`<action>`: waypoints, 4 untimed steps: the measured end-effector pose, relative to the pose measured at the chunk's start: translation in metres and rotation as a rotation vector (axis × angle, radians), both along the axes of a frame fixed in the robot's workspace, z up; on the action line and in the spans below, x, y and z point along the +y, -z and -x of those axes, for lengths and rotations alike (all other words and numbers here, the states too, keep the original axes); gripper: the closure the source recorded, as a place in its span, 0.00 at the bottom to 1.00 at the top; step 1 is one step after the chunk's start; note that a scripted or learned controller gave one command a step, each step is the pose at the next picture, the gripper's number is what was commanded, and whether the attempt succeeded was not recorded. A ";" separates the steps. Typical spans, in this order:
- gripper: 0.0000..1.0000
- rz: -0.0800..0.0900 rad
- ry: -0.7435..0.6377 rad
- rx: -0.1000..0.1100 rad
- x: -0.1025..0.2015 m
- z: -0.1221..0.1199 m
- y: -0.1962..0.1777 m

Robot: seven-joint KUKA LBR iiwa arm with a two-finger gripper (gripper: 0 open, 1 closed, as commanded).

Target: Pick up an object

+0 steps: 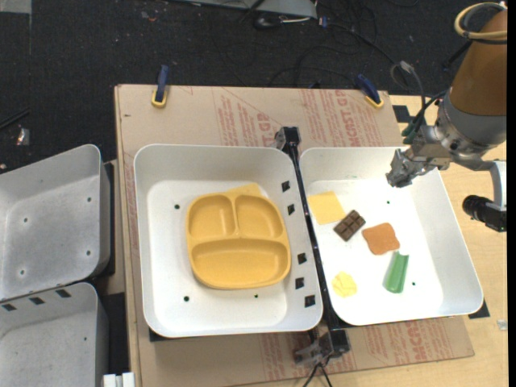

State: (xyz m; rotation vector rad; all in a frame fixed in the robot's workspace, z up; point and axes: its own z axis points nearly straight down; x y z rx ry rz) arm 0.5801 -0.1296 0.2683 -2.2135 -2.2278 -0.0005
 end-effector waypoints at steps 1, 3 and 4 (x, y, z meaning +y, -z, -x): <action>1.00 0.000 0.000 0.001 0.047 0.011 0.011; 1.00 0.001 0.001 0.002 0.152 0.024 0.021; 1.00 0.000 -0.001 -0.001 0.210 0.026 0.016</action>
